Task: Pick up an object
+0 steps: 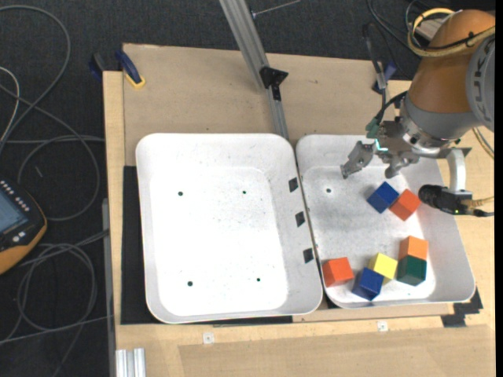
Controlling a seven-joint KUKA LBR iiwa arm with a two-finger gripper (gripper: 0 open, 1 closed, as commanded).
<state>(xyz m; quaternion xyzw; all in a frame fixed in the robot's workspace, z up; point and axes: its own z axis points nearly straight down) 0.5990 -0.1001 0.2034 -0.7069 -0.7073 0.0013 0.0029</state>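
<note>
My gripper hovers over the far part of the right bin, fingers spread open with nothing between them. Just below it lie a blue cube and an orange-red cube, touching each other. Near the bin's front edge sits a cluster: an orange cube, a second blue cube, a yellow cube, another orange cube and a dark green cube.
The left bin stands beside the right one, with black clips along their shared wall. A slanted metal pole crosses the bench behind the bins. Cables and a handheld device lie on the floor at left.
</note>
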